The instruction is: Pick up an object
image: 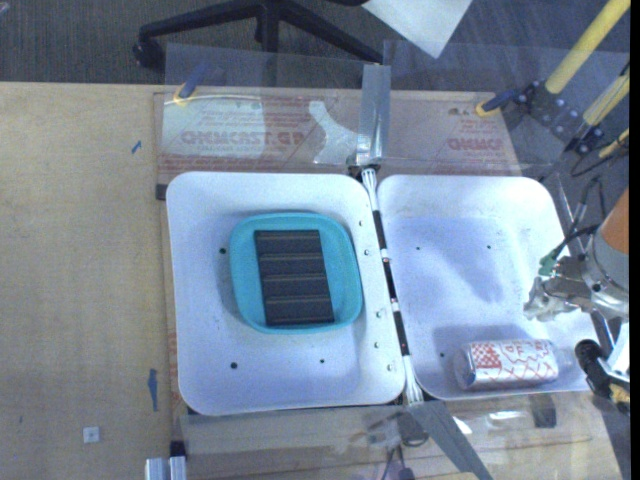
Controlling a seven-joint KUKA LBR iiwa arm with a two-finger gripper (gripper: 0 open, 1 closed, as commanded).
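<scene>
Your gripper (548, 298) sits at the right bin's (450, 218) right rim; you cannot tell its state. The red-and-white packet (508, 361) lies just below, near the front wall, which could block a clean grasp. The teal tray (295, 271) occupies the left bin (200, 318).

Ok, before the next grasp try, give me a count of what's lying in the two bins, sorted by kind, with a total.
Teal tray with a dark ribbed insert, in the left bin: 1
Red-and-white patterned packet, lying on its side near the front of the right bin: 1
Total: 2
The gripper sits at the right bin's right edge, above the packet in the view.
</scene>
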